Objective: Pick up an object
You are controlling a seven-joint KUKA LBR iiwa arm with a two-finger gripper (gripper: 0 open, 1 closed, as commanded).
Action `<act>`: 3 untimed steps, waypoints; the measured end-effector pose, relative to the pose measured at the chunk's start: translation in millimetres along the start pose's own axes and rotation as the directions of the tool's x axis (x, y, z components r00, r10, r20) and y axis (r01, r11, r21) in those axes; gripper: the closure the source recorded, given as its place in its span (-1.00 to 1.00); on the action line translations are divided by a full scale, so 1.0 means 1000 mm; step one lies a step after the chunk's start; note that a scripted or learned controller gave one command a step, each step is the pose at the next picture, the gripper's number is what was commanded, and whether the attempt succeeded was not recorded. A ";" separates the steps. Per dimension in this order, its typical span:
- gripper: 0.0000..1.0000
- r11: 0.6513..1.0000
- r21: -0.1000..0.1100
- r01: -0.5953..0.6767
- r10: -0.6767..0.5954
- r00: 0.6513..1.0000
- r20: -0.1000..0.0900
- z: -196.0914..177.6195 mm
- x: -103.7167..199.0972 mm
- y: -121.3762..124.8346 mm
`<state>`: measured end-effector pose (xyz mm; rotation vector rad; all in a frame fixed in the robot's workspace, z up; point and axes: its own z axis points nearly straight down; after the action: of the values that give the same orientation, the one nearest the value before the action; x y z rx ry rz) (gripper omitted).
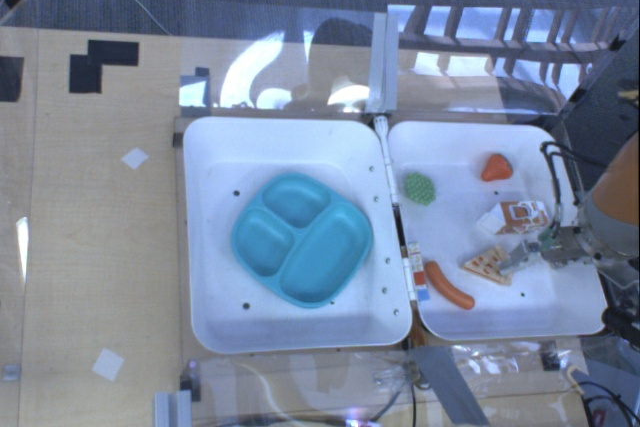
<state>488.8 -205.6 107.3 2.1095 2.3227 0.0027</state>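
In the camera view, two shallow white bins sit side by side on the light wooden worktop (90,255). The left bin (215,315), in the middle of the frame, holds a teal divided plate (302,238) with three compartments, lying flat near the bin's centre. The right bin (580,310), at centre right, holds several small toy foods: a green bumpy ball (420,188) near its upper left corner, an orange-red strawberry-like piece (496,168) towards the top, a white and brown packet (518,216) in the middle, a tan waffle-patterned wedge (489,265) just below it, and a red sausage (448,285) at the lower left. The arm enters from the right edge, and the tool (524,256) sits low over the right bin, just beside the wedge's right side and below the packet. Whether it is released or clenched cannot be told.
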 end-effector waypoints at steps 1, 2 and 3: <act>-1.00 0.951 -0.014 -0.309 0.309 0.951 -0.006 0.013 -0.003 0.065; -1.00 0.976 -0.012 -0.219 0.219 0.976 0.001 0.007 0.003 0.134; -1.00 0.963 0.015 -0.267 0.267 0.964 0.002 0.014 -0.004 0.160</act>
<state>648.7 -194.6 93.9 2.4117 2.0236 -0.0141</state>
